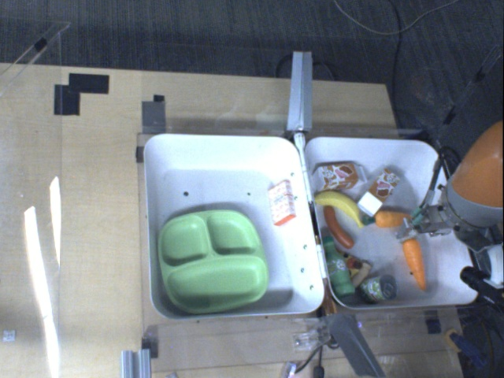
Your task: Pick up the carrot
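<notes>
I see the carrot (414, 263) lying in the right bin (453, 290), near its right wall, pointing toward the near edge. My tool (424, 223) sits just above the carrot's far end; I cannot tell its state. A green tray (213, 260) lies in the left bin (213, 160).

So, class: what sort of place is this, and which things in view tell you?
Probably a robotics lab workcell, not a kitchen. Two white bins sit framed on a wooden bench, a robot arm reaches in, and loose cable lies on carpet.
</notes>
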Available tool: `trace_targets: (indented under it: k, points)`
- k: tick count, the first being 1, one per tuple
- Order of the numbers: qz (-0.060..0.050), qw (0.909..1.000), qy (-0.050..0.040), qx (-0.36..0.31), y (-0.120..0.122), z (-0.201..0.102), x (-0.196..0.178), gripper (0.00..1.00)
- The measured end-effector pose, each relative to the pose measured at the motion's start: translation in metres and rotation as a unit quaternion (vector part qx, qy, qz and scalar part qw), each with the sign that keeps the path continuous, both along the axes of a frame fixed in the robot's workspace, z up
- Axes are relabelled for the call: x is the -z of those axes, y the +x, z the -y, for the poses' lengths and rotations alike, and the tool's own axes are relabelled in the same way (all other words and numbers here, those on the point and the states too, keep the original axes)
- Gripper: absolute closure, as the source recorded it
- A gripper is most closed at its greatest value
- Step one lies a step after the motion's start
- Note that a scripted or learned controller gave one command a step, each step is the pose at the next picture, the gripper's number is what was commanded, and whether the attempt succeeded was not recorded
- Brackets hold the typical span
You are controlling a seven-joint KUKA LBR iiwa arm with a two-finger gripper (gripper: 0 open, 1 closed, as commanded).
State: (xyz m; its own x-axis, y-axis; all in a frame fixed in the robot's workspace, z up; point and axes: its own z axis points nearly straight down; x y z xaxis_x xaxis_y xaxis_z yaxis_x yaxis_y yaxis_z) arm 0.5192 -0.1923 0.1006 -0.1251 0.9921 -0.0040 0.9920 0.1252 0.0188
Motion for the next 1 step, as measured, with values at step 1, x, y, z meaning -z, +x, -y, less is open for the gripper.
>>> trace_targets:
  k: [1]
  points:
    - [-0.006, 0.9946, -0.0008, -0.103, -0.0041, -0.0641, -0.0945, 1.0]
